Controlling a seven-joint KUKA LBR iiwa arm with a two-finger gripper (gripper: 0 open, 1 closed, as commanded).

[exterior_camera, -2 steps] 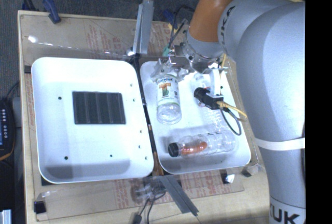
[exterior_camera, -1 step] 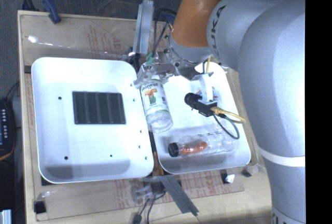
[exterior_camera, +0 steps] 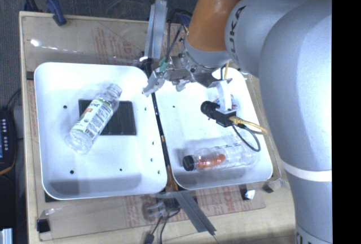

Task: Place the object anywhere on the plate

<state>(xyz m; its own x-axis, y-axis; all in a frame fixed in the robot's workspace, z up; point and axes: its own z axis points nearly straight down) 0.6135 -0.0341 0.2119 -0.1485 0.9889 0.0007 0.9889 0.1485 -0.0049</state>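
Note:
A flat black plate [exterior_camera: 123, 120] lies on the floor of the left bin [exterior_camera: 56, 181]. A clear plastic water bottle [exterior_camera: 95, 118] with a green-and-white label lies on its side across the plate's left part, cap end pointing up and right, base hanging over the plate's lower left edge. My gripper [exterior_camera: 167, 86] hovers over the upper end of the divider between the bins, up and to the right of the bottle and apart from it. Its two fingers stand spread, nothing between them.
In the right bin [exterior_camera: 186, 124], a second clear bottle [exterior_camera: 217, 159] with a black cap and orange contents lies along the near wall. A black wrist-mounted part [exterior_camera: 216, 111] with a yellow cable hangs over that bin. The grey arm covers the right side.

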